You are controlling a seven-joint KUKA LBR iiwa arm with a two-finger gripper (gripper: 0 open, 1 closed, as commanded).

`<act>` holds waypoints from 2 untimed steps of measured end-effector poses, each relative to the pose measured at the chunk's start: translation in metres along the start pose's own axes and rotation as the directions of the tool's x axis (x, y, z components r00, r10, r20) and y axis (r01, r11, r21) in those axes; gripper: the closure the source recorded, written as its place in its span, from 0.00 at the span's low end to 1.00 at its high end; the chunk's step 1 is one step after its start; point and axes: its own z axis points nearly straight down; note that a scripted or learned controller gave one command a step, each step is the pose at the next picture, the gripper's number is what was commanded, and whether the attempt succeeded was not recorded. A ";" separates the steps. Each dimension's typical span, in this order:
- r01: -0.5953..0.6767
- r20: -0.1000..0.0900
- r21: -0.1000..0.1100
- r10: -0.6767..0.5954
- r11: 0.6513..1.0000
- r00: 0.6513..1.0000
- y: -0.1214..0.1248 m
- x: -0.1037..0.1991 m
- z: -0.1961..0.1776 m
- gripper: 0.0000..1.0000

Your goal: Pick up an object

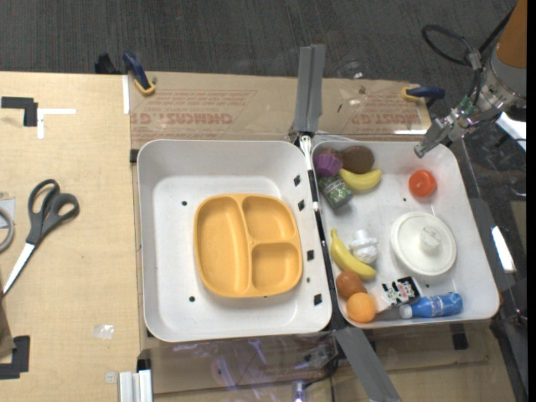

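Looking from the left of the frame, we see black scissors (42, 212) lying on the wooden bench (75, 308). Next comes the left bin (159, 308) with a yellow plate (249, 245) that has three parts. It sits in the middle of that bin.

Then comes the right bin (469, 224), full of small things. Near its top left are a purple toy (327, 162), a green toy (337, 193), a brown ball (358, 157) and a small banana (362, 179). Lower down lie a bigger banana (348, 257), a brown fruit (350, 285) and an orange (361, 307). A white round lid pot (425, 243) sits in the middle right, a red tomato (422, 183) above it, and a blue bottle (435, 306) lies at the bottom.

At the upper right of the frame, the gripper (435, 136) hangs over the bin's top right edge. Nothing is between its tips, but we cannot tell how wide they stand.

We think the red tomato is the nearest thing to grab. It looks light, smooth and round, so it may slip or roll. We would squeeze it across its middle, coming straight down.
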 end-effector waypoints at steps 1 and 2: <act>0.118 -0.008 0.004 -0.118 0.993 0.993 -0.010 -0.019 0.152 0.00; 0.121 0.000 0.000 -0.121 0.993 0.993 -0.008 -0.020 0.140 1.00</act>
